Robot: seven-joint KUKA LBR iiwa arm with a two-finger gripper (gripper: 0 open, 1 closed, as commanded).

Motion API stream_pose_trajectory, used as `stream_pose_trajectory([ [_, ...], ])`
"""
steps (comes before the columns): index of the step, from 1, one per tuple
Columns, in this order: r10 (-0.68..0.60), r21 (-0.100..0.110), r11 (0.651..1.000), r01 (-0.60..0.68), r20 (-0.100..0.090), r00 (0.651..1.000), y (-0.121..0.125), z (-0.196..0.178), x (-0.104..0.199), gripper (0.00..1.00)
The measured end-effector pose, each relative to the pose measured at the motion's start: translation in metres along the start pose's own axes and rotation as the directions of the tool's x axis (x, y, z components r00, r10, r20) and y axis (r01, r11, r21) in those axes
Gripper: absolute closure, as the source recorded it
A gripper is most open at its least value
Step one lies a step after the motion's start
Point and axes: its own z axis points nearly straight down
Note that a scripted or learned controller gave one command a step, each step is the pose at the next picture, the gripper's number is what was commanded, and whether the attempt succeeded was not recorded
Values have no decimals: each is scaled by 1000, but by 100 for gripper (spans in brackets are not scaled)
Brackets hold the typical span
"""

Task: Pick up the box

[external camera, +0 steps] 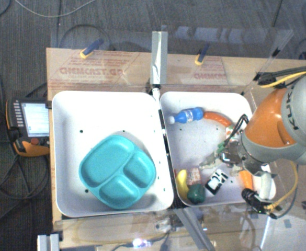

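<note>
Grey arm over right bin, small black-and-white box, pincer state unclear

Tray in left bin, right bin holding bottle at back — ball, box in front

Teal divided plate in left bin; blue bottle, banana, green ball in right bin.

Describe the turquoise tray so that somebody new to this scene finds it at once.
Look at the left white bin, the one away from the arm. The turquoise tray lies toward its lower right corner. It has three compartments, and nothing else in either bin shares its colour.
</note>
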Motion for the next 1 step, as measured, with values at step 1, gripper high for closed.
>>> stream_pose_trajectory([
  [1, -146, -1, 989, 146, 2, 989, -17, -75, 81, 0],
])
